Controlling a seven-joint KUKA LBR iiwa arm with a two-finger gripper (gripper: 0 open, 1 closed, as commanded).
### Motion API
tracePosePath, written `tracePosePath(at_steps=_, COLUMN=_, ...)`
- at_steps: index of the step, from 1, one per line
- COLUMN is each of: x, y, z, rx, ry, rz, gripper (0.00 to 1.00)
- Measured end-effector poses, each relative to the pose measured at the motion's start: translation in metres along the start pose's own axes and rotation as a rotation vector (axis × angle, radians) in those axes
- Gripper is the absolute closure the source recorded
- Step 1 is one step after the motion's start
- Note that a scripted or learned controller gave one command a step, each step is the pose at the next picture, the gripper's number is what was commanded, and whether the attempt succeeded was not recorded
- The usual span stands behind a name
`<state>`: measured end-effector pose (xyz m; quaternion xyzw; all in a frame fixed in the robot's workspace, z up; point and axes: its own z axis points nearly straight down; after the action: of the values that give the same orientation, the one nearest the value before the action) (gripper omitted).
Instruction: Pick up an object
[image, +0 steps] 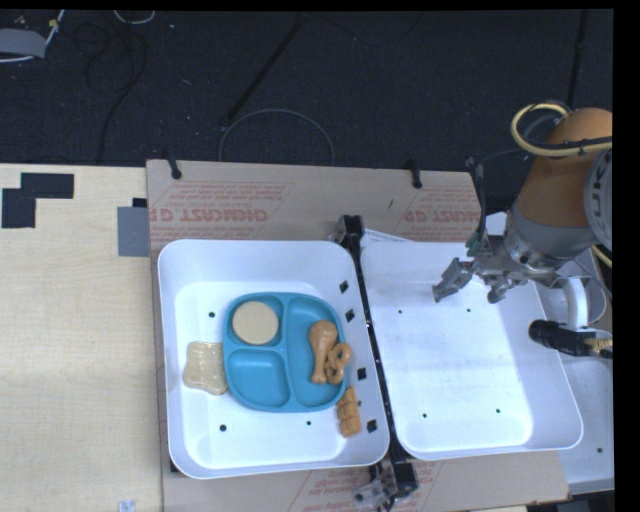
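Worktop (70, 350) of pale wood, bearing a cardboard sheet (300, 205) under two shallow white bins set side by side. Right bin (480, 420): white floor with small dark holes. Left bin (190, 440): holds a blue sectioned plate (262, 385) and loose toy foods. Grey arm (555, 205) with orange band, entering from the right. Gripper (470, 285) poised over the upper right part of the right bin, fingers (447, 287) spread apart, nothing between them. On the plate: round tan cookie (254, 322) in the upper-left compartment; toy chicken drumstick (322, 348) in the right compartment, long axis running top to bottom, thick end toward the top; pretzel (339, 362) touching its right side. Off the plate: pale bread slice (205, 367) just beside the left rim; small brown block-shaped piece (348, 412) just below the lower-right rim, long axis near vertical.
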<state>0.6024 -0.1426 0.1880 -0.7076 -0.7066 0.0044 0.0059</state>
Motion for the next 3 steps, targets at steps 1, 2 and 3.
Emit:
tracePosePath(at_steps=1, x=0.000, y=0.003, z=-0.007, rx=-0.013, ry=-0.002, rz=-0.002, gripper=0.00)
tracePosePath(at_steps=2, x=0.006, y=0.003, z=0.037, rx=-0.008, ry=-0.001, rz=-0.002, gripper=0.00)
tracePosePath(at_steps=3, x=0.014, y=0.005, z=0.097, rx=-0.007, ry=0.000, rz=-0.004, gripper=0.00)
